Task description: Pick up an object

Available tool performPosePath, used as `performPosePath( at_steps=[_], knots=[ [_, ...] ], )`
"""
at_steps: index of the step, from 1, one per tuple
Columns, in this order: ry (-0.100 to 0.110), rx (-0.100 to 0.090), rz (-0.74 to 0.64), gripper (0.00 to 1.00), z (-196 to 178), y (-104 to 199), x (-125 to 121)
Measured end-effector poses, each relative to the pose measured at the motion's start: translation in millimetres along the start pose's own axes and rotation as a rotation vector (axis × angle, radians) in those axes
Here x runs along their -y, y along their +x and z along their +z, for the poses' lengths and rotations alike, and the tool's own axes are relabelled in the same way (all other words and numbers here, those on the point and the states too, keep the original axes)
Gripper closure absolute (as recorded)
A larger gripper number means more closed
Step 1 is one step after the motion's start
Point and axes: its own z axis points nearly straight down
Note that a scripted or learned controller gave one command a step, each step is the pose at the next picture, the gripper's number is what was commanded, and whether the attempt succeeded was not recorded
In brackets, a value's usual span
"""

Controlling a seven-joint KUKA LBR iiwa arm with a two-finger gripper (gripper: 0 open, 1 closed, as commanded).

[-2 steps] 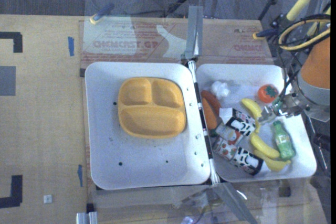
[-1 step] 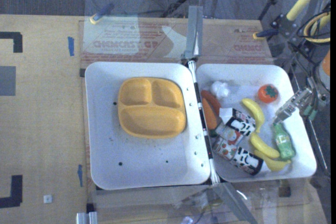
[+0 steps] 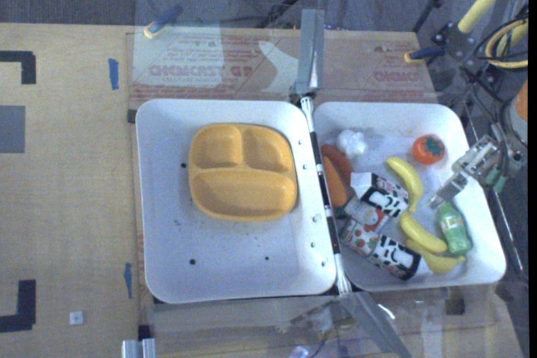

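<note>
Gripper [image 3: 457,180] poised over the right bin [image 3: 382,115], lower right of frame.
Fingers look narrowly parted, empty; green bottle [image 3: 454,230] lies just below them, long axis roughly up-down.

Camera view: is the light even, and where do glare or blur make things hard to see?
Camera view: the light is soft and fairly even, with faint shadows under the yellow tray; the white bins look bright, nearly washed out; a clear sheet behind them carries pale reflections; the pincer and the small items beneath it, like the green bottle, are slightly blurred.
</note>
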Motion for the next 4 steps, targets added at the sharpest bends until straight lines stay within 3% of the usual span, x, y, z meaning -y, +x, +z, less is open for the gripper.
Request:
performPosePath(
  at_steps=[1, 2, 3, 4],
  knots=[
    [0.003, -0.008, 0.28, 0.0, 119.8, -48.5, 22.3],
    [-0.011, -0.002, 0.275, 0.0, 138.1, -42.5, 24.3],
    [-0.013, 0.004, 0.276, 1.0, 129.2, -43.3, 23.7],
    [-0.002, 0.001, 0.221, 1.0, 144.5, -65.0, -52.2]
  ],
)
